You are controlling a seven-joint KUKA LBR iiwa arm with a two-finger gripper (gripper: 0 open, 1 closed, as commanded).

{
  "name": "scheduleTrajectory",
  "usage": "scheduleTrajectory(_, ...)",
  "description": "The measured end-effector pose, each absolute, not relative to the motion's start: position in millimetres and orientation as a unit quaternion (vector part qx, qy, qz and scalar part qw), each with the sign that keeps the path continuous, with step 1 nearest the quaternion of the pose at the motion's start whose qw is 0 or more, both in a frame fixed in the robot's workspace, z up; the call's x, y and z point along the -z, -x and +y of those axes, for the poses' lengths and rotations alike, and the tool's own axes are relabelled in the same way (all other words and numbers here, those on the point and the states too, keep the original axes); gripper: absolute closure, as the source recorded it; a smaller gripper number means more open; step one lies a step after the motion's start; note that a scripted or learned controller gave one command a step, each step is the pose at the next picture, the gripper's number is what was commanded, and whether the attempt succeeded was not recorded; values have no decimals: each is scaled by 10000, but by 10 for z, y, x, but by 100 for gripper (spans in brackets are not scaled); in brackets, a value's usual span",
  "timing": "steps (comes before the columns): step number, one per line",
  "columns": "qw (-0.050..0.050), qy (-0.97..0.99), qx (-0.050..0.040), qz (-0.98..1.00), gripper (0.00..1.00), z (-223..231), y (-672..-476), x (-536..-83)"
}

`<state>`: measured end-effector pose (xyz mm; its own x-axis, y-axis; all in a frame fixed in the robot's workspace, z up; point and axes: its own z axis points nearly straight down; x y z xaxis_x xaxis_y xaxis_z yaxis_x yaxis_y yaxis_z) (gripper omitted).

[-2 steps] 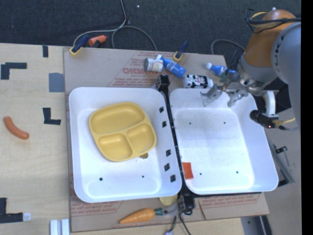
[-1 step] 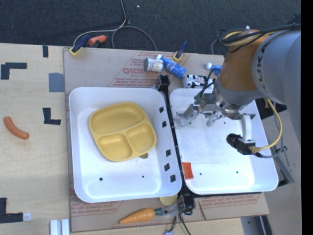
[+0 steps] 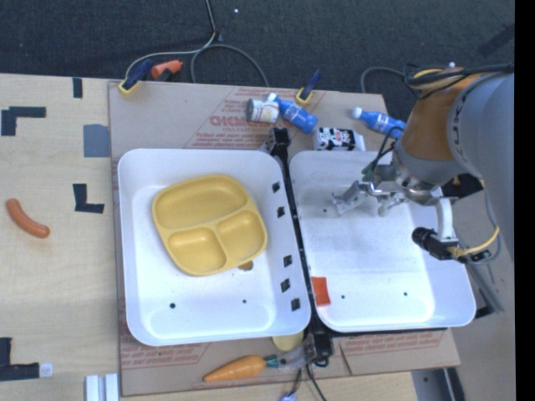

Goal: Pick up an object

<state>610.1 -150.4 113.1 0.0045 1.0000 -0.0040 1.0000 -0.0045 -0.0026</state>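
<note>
At the bottom edge of the frame a toy carrot (image 3: 236, 368) lies on the cardboard outside the bins. Just above it, a small orange block (image 3: 320, 290) sits at the lower left of the right bin (image 3: 418, 312), the nearest candidate for picking. The left bin (image 3: 146, 307) holds a yellow divided plate (image 3: 209, 224). Farther up, the gripper (image 3: 361, 195) hovers low over the right bin's upper part, fingers spread wide with nothing between them. The pick looks not yet made; reaching and closing on an object remain.
</note>
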Motion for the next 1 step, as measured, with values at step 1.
scheduleTrajectory(1,15,-7060,14,7082,0,-1041,-6183,-842)
